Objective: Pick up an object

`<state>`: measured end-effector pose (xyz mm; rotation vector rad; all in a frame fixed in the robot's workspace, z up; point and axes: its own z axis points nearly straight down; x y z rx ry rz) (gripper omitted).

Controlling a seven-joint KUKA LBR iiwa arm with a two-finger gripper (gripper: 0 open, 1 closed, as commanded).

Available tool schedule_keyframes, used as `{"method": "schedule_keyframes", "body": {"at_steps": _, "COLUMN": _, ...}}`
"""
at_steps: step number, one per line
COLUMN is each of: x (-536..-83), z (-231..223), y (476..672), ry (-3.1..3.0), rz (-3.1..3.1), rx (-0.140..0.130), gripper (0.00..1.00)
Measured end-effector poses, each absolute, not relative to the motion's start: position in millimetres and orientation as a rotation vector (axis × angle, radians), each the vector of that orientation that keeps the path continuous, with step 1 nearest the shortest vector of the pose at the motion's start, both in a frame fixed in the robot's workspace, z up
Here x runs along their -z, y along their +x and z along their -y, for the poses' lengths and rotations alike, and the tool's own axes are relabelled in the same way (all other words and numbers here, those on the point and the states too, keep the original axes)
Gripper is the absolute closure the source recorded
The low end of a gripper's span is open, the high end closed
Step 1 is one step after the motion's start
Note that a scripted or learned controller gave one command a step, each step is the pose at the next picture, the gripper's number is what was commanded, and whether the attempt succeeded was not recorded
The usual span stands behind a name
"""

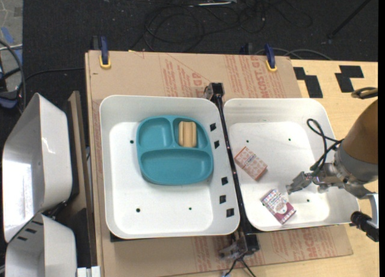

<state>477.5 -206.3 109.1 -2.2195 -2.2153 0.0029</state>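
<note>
Arm reaching in from the right

The grey arm with its orange band [364, 136] bends low, its metal two-finger claw [296, 186] pointing leftward, tip angled slightly down.

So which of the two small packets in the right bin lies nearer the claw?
The lower packet, by the bin's front edge; the other packet lies further up, toward the divider.

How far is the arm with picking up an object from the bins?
Nothing looks picked up yet. The tool is low in the right bin, beside the pink packet; the view does not settle whether they touch. The brown packet lies flat nearby. In the left bin, a tan block sits in the teal tray. Grasping and lifting remain.
</note>
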Motion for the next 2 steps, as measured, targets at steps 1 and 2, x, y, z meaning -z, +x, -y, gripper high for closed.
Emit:
{"method": "schedule_keyframes", "body": {"at_steps": 1, "x": -91, "z": 205, "y": 477.2, "ry": -2.222, "rz": 2.217, "rx": -0.002, "gripper": 0.00}}
{"method": "schedule_keyframes", "body": {"at_steps": 2, "x": -102, "z": 206, "y": 478.0, "ry": -2.225, "rz": 2.218, "rx": 0.000, "gripper": 1.00}}
